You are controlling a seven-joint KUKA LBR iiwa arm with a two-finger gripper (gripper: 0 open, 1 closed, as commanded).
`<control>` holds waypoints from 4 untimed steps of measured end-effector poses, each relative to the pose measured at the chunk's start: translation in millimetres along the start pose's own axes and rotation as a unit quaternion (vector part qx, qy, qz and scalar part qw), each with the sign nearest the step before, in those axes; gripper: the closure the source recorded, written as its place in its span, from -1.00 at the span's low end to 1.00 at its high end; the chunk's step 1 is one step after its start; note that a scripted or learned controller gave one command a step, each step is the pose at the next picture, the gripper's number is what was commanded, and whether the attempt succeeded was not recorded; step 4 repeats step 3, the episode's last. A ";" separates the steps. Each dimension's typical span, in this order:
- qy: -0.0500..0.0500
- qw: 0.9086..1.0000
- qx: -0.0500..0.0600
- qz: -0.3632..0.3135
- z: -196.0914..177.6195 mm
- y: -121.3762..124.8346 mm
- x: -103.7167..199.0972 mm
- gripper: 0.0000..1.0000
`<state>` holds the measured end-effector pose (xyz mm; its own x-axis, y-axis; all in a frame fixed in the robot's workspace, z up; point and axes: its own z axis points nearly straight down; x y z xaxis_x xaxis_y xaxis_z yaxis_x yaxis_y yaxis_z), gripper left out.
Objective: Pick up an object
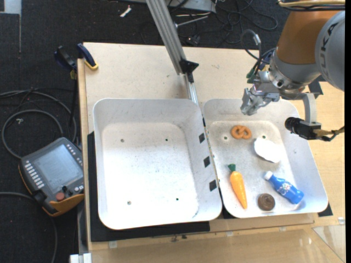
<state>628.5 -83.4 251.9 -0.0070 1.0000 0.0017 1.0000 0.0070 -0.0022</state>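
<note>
Nothing is picked up yet. The pretzel point(240, 132) lies at the back of the right bin point(315, 171), nearest the hand point(253, 106), with a white lump point(267, 149), carrot point(238, 187), blue bottle point(284, 188) and brown disc point(266, 202) further forward. The hand hovers above the bin's back edge, holding nothing; how wide it is open, I cannot tell. Descent and grasp remain.

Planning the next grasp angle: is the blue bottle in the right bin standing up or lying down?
Lying down. The blue bottle rests on its side on the right bin floor, white cap toward the bin's middle, base toward the near right corner.
</note>
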 end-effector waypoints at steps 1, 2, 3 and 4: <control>0.000 1.000 -0.001 0.000 -6.6 -21.9 47.4 1.00; 0.000 1.000 0.000 0.000 -9.2 -52.7 94.3 1.00; 0.000 1.000 0.001 0.000 5.6 -73.2 133.3 1.00; 0.000 1.000 0.001 0.000 5.6 -73.2 133.3 1.00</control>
